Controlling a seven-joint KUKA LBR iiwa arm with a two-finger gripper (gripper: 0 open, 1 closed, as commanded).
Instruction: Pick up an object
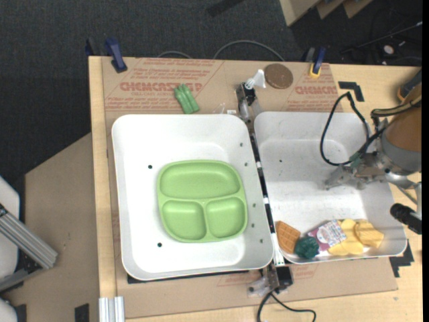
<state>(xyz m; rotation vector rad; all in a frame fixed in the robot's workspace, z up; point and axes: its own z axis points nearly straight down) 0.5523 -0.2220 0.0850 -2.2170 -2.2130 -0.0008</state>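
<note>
The gripper [338, 180] hangs over the right bin's [295, 146] bare middle; how it stands cannot be told. The toys [335, 237] crowd the near rim. The green tray [201, 200] lies in the left bin [134, 146].

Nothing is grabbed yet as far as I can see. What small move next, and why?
Probably shift the gripper toward the near edge of the right bin, over the toy pile. It hangs above bare bin floor, while every loose object there is bunched along that near edge.
</note>
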